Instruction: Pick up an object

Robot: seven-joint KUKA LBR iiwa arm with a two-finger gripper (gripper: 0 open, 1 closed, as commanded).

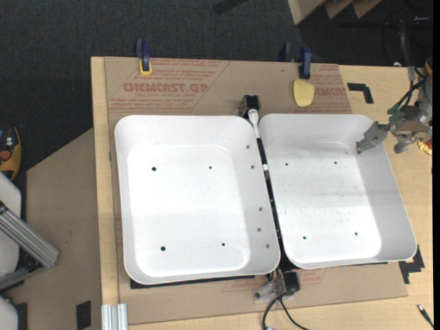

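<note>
Gripper (369, 139) at the end of the arm, hanging over the far right corner of the right bin (330, 212), its grey tip slanting down toward the white floor; whether it is spread or pressed together cannot be told from this angle, and nothing can be seen gripped in it. Just beyond it and off to its side, past the bin's far rim, a pale yellow piece (303, 92) lies on the brown board (172, 88), right under a blue clamp (304, 61). Further from the gripper, a black strip (265, 177) runs between the two bins, which sit touching side by side. Beyond that strip lies the left bin (185, 205), well apart from the gripper. A second blue clamp (144, 51) grips the board's far edge above that bin
</note>
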